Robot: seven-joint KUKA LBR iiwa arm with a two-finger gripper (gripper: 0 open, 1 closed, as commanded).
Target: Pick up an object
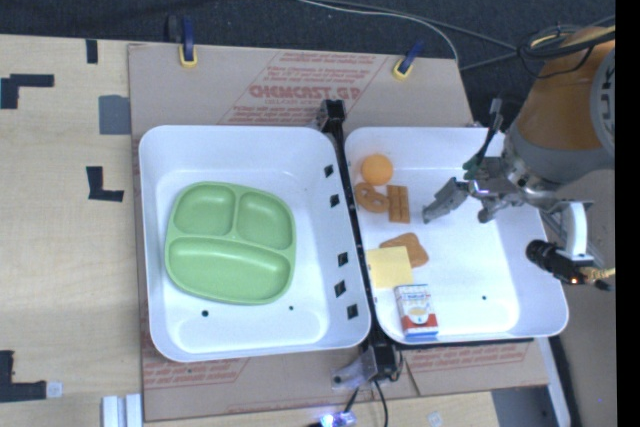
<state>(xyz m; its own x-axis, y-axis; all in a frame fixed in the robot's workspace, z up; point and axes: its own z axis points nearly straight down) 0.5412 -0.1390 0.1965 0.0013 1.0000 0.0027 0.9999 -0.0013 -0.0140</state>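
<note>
Looks like the approach step: the two-finger gripper [458, 202] hangs spread and empty mid right white bin [500, 315], so next it needs to drop onto the small brown cracker [398, 203] toward the bin's left edge.

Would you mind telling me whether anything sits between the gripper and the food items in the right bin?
Nothing visible does: bare white bin floor lies between the gripper and the nearest item, the brown wafer.
</note>
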